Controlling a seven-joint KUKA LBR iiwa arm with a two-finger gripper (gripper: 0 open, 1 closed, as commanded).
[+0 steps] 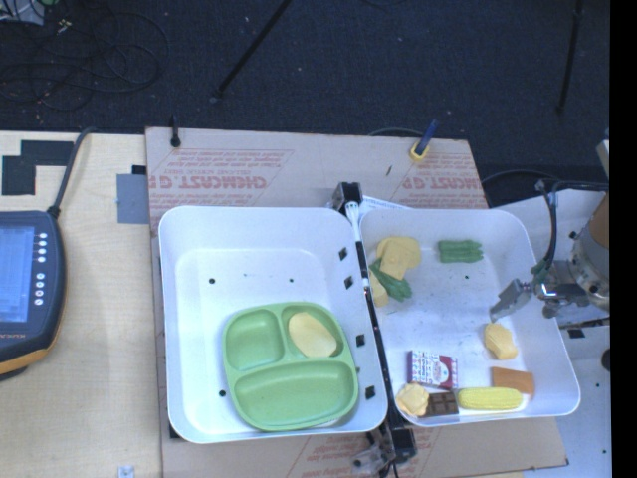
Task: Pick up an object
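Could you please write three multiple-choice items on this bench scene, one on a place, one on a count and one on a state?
1. Where does the green tray lie?
A. in the left bin
B. in the right bin
C. on the cardboard

2. How many compartments does the tray have?
A. two
B. three
C. five

3. What lies between the fingers of the gripper?
A. the corn cob
B. the green beans
C. nothing

Answers: 1 A, the tray sits near the left bin's front. 2 B, two small above one wide. 3 C, the fingers hang bare above the yellow lump.
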